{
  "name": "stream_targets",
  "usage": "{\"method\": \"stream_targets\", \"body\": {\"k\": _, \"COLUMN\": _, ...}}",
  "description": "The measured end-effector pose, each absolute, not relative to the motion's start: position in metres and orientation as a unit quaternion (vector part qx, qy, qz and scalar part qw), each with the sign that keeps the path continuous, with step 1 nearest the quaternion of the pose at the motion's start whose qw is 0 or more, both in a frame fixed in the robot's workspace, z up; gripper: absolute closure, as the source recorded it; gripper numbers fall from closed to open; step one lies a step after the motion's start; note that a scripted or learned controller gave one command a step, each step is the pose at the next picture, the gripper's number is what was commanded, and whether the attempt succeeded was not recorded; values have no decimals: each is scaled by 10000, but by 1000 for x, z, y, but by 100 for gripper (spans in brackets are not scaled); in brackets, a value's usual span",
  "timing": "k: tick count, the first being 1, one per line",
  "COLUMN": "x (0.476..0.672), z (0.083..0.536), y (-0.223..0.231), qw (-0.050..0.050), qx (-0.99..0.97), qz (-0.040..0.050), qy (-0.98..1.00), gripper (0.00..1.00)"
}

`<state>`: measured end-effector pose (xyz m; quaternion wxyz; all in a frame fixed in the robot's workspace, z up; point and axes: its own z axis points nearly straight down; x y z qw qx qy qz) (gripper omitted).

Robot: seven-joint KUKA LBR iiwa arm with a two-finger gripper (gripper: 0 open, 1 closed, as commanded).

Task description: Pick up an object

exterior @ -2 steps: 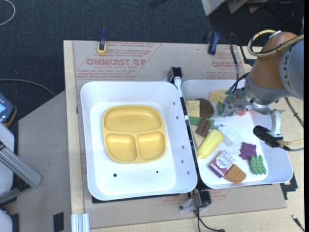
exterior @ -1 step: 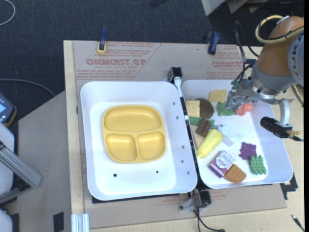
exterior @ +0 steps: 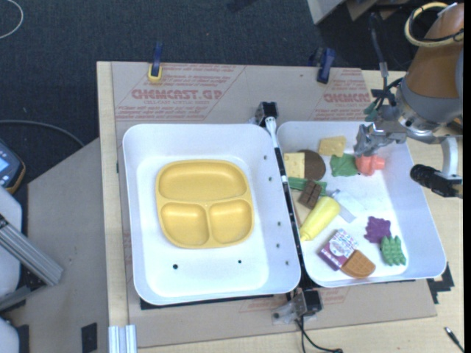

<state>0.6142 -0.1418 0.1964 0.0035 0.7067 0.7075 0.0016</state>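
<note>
While the pincer (exterior: 366, 147) hangs low over the orange piece (exterior: 370, 165) — likely its target — green leaf (exterior: 343, 166) just left; whether it grips, I cannot tell.

Your bench, seen from above on a dark floor.

You are looking at a pale wooden bench top (exterior: 118, 197) covered by a cardboard sheet (exterior: 221, 94) with red printed lettering. At the sheet's far edge sit a yellow-tipped clamp (exterior: 155, 66) and a blue clamp (exterior: 324, 65). Around the bench lies dark speckled carpet (exterior: 73, 28), with a thin pale cable (exterior: 15, 17) looped far left. Left of the bench you see an aluminium rail (exterior: 29, 252). Light is even.
</note>
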Motion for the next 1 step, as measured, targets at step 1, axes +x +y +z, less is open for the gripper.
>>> {"method": "stream_targets", "body": {"k": 1, "x": 616, "z": 227, "y": -142, "qw": 33, "qx": 7066, "qz": 16, "qy": 7076, "gripper": 100}}
